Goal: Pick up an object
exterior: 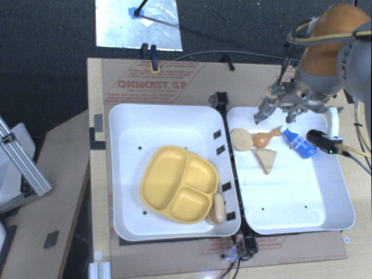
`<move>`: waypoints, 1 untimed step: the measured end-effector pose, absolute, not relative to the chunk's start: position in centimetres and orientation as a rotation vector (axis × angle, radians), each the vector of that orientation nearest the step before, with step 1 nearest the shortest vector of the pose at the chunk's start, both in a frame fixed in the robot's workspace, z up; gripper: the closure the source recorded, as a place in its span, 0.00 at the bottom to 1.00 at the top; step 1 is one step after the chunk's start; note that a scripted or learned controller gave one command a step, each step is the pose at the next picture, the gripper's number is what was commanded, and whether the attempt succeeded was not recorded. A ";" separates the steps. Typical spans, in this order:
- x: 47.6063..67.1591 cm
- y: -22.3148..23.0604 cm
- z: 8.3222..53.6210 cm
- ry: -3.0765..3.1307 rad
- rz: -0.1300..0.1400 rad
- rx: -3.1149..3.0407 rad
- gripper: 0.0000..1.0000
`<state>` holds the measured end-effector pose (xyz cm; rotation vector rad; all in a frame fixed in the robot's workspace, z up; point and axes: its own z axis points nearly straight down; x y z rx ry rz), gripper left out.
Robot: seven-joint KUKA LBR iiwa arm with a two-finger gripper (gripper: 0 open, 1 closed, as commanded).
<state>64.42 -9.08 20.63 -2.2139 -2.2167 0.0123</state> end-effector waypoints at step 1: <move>64.7 -9.1 21.5 -2.226 -0.001 -2.219 0.00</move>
